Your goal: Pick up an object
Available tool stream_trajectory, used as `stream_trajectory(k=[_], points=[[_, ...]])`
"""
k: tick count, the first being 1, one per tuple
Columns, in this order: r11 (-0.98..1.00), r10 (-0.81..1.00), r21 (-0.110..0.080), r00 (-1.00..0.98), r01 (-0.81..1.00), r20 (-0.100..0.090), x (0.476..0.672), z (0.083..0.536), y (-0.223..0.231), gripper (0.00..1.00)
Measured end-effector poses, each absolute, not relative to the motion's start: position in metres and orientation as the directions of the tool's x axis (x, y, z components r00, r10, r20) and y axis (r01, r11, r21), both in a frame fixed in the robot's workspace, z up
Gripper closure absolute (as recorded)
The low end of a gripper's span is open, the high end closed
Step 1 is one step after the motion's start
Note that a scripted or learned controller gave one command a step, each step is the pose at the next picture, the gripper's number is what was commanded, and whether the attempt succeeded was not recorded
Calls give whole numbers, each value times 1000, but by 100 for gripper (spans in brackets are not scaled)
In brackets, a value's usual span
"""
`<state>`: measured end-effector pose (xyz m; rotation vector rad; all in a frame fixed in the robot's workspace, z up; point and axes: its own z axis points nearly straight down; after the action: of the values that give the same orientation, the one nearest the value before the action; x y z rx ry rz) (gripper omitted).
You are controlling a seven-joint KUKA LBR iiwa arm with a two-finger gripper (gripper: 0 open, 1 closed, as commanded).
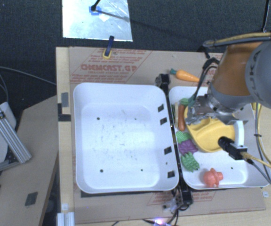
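Note:
The right bin (248,178) holds several small toys: a yellow curved piece (208,133), a purple bunch (187,146), a green leafy piece (190,162), an orange-pink figure (212,177) and an orange-red stick (181,117) by the left wall. My gripper (197,108) reaches down into the upper left of this bin, right above the yellow piece and beside a green item (186,101). The wrist and arm hide its fingers.
The left bin (121,140) lies beside the right one, joined by a black clamp strip (169,126). A carrot-like toy (185,75) rests outside the bins on the cardboard behind the right bin. A black fitting (230,146) juts out over the yellow piece.

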<state>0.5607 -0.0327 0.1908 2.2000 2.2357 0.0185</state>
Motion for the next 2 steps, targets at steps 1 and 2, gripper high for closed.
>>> stream_trajectory(k=[1, 2], points=[[14, 1000, 8, -14, 1000, 5, 545, 252, 44, 100], [-3, 1000, 11, 3, 1000, 0, 486, 348, -15, 100]])
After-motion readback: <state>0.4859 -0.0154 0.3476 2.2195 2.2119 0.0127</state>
